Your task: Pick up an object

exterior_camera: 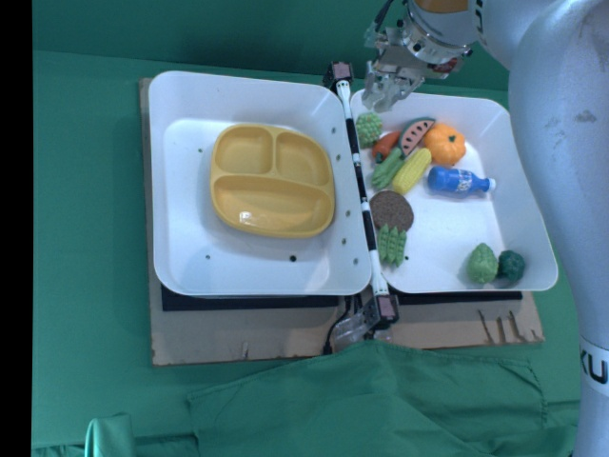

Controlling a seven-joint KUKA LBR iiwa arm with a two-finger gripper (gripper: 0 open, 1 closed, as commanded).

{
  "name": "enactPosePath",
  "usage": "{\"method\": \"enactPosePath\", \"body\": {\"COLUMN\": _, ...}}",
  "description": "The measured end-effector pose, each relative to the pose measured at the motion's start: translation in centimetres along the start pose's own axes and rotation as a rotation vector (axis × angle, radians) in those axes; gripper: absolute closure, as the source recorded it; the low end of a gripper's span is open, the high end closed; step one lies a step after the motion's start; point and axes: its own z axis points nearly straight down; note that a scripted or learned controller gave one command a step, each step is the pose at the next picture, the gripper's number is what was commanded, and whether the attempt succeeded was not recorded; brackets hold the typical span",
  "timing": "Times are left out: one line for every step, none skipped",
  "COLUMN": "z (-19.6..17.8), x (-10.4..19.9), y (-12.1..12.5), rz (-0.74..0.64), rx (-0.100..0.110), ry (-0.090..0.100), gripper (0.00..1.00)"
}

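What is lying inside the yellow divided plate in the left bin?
The yellow divided plate in the left bin shows only its own bare compartments; no item lies in them. The bin floor underneath the plate is covered, so anything there cannot be seen.

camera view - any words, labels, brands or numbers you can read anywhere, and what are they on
"KU": partial letters on the grey arm, cut off at the top edge near the orange band.
"KU": partial dark letters low on the arm at the right edge, also cut off.
Blue bottle in the right bin: its label is too small and blurred to read.
Yellow tray: no text seen.
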Motion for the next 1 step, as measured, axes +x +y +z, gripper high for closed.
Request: {"method": "enactPosePath", "body": {"z": -0.05, "x": 5.35, "y": -5.93, "rz": -0.002, "rx": 0.009, "ry": 0.003, "gripper": 1.00}}
